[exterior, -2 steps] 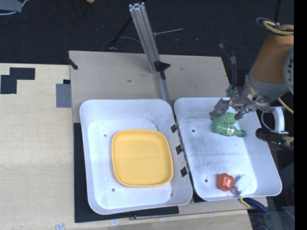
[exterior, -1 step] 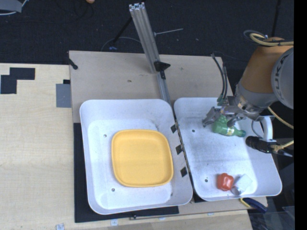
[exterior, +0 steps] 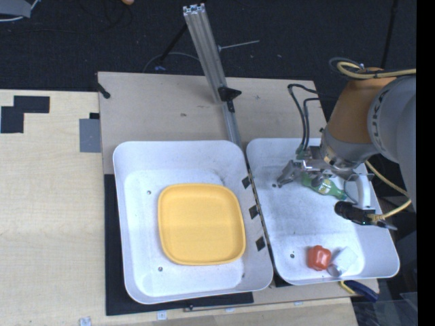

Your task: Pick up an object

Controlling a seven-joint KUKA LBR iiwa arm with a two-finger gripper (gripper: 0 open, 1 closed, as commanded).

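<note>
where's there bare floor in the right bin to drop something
Bare floor in the right bin runs down its middle and left side, bordered by the left wall and the red object at the near end. Its far right corner is crowded: gripper, green object.

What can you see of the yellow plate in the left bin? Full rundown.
The plate is a rounded-square dish in a flat, even yellow, plastic by the look of it, with a slightly raised rim all round. It lies flat and right side up on the floor of the left bin, about the middle and a little toward the near edge, turned slightly off the bin's sides. Nothing lies on it and nothing else touches it. The arm is over the right bin, well away from it.
</note>
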